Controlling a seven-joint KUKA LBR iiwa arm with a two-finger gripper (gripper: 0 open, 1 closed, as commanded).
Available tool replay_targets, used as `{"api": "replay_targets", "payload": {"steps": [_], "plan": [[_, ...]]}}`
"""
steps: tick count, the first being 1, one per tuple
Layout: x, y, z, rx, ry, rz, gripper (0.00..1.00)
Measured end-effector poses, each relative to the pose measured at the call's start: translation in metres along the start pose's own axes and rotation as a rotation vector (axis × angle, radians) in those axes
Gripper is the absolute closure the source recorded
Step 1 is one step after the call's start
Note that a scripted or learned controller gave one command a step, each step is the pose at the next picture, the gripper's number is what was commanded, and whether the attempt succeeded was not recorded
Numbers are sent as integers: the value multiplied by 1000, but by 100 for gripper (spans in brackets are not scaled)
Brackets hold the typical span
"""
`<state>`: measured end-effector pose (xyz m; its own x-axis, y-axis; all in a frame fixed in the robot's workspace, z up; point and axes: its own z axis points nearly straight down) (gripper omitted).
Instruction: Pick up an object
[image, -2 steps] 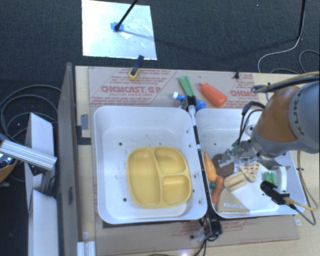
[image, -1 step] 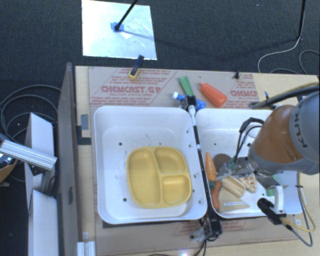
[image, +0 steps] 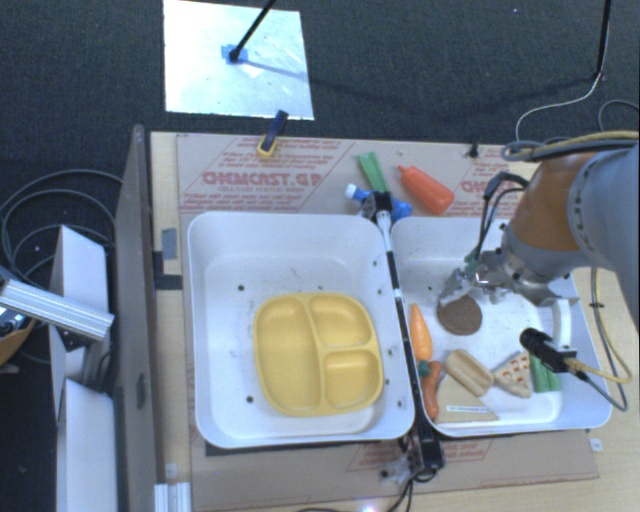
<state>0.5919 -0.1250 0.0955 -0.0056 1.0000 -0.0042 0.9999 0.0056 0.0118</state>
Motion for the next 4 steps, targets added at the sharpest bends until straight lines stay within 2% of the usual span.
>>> {"api": "replay_targets", "payload": {"steps": [1, 2, 3, 4], "plan": [[3, -39, 11, 14, 5, 5, 0], [13, 7, 11, 7, 3, 0, 0], [22, -31, 11, 14, 5, 5, 0], [22, -27, -1, 7, 4, 3, 100]]}}
